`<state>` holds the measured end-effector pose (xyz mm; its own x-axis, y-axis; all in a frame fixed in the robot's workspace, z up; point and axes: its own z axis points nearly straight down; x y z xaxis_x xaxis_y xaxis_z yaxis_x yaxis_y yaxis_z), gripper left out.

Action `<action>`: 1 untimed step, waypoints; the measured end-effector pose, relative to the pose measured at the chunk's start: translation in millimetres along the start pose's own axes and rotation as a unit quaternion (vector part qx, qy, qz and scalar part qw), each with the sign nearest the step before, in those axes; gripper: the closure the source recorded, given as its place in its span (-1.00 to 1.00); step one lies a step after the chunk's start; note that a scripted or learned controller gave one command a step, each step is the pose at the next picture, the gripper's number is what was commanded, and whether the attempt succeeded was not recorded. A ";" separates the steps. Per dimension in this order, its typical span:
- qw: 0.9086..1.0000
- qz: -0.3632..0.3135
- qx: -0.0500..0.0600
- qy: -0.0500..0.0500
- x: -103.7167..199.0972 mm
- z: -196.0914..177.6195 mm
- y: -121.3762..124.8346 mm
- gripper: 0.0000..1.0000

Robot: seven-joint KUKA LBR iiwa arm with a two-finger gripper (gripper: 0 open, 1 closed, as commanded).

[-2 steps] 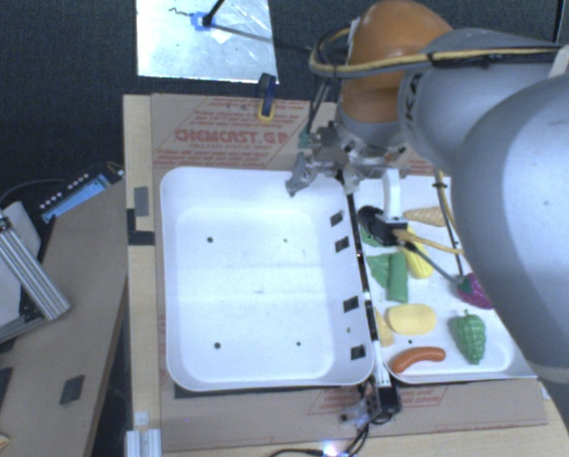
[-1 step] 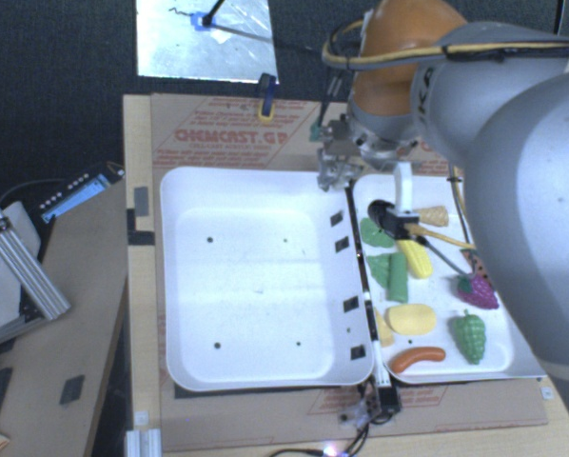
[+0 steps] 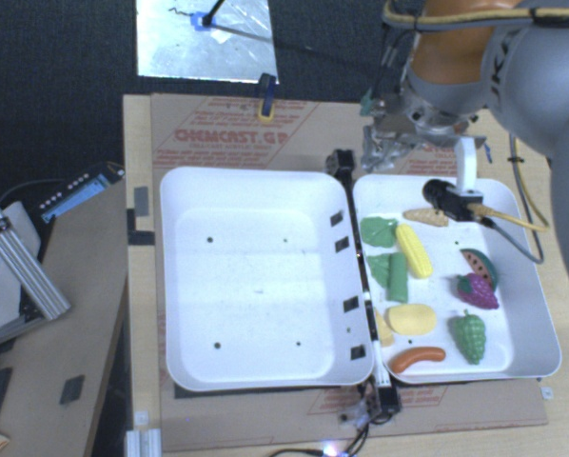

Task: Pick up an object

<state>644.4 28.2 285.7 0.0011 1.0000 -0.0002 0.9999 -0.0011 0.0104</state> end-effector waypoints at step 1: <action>1.000 -0.002 0.012 0.001 25.9 86.8 -90.5 1.00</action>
<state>554.8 54.2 198.0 -0.0019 1.0000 0.0013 0.9999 0.0019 -0.0130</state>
